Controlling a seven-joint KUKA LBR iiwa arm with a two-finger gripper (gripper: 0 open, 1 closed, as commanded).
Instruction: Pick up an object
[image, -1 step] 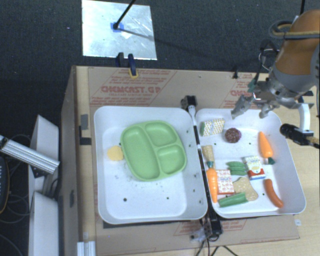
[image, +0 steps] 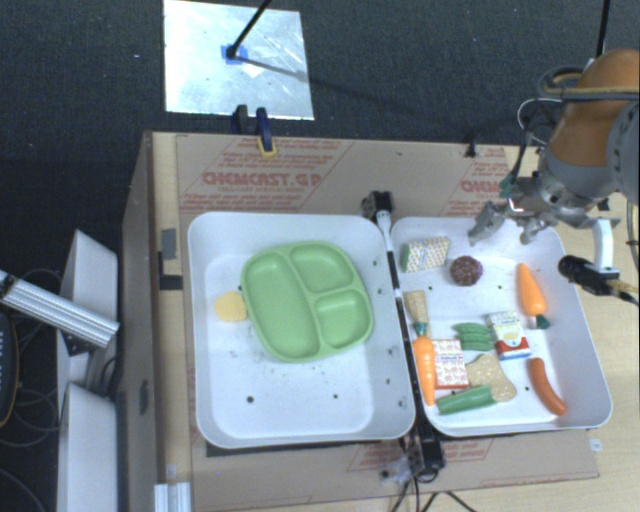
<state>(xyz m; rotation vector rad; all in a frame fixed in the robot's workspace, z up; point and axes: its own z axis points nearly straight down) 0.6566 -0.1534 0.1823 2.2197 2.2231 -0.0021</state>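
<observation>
Camera view looks down on two white bins side by side: the left bin (image: 215, 400) bears a green divided plate (image: 305, 300) with a small yellow piece (image: 231, 307) just beside its left edge, and the right bin (image: 590, 385) holds the scatter of toy food from which something is to be picked.

Over the far right corner of that right bin hangs the arm (image: 600, 120), its orange band high at the right. The gripper (image: 507, 222) sits below it, above the bin's far rim, with the two fingers splayed well apart, one toward the left and one toward the right. Nothing lies between them and they touch nothing that I can make out.

Closest to the tool is the dark round piece (image: 465, 269), which lies nearer and a little left of the gripper, by itself on bare bin floor. Being round, it has no long axis to line up with. The pale speckled block (image: 426, 253) lies just left of it. An orange carrot (image: 531, 291) lies nearer and right of the gripper, its long axis running far to near. The other pieces crowd the near half of the bin, some touching.

My guess is that the round piece is the easiest target: a short move down and toward the near side.
</observation>
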